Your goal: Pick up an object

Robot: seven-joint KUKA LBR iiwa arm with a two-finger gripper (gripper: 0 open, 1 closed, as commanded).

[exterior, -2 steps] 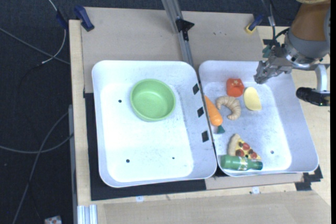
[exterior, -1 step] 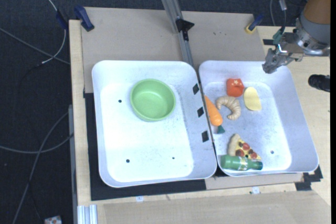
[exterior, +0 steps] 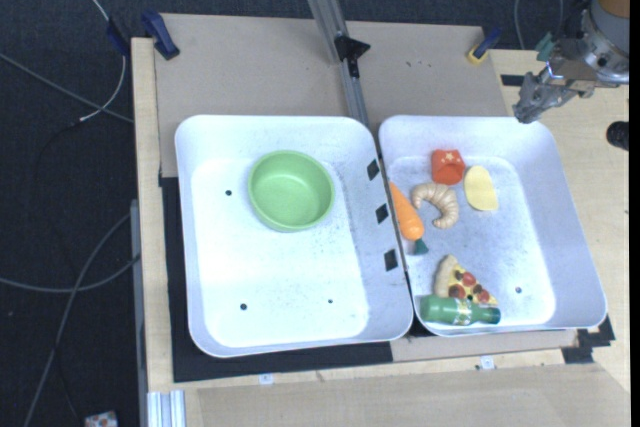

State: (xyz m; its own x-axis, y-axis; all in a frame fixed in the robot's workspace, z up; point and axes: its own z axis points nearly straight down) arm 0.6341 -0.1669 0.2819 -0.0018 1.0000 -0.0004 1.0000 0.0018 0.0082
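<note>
**So, gripper's parked off the corner of the right bin, nothing picked**

Okay, you've got the gripper (exterior: 530,107) hanging at the top right, just past the far right corner of the right bin (exterior: 560,175), over the bench rather than over the toys. Nothing sits between its fingers that you can see, and you honestly can't tell from this angle whether they're spread or pinched together.

All your pickable stuff sits in that right bin. A red block (exterior: 447,165) is up near the far side, with a yellow piece (exterior: 481,188) just beside it. A croissant (exterior: 438,203) curls right below the block, and a carrot (exterior: 406,212) lies along the left wall. Down at the near edge you've got a pizza slice (exterior: 463,282) touching a green bottle (exterior: 458,312) lying on its side.

Over in the left bin (exterior: 215,315) there's a green bowl (exterior: 290,190), upright.
</note>
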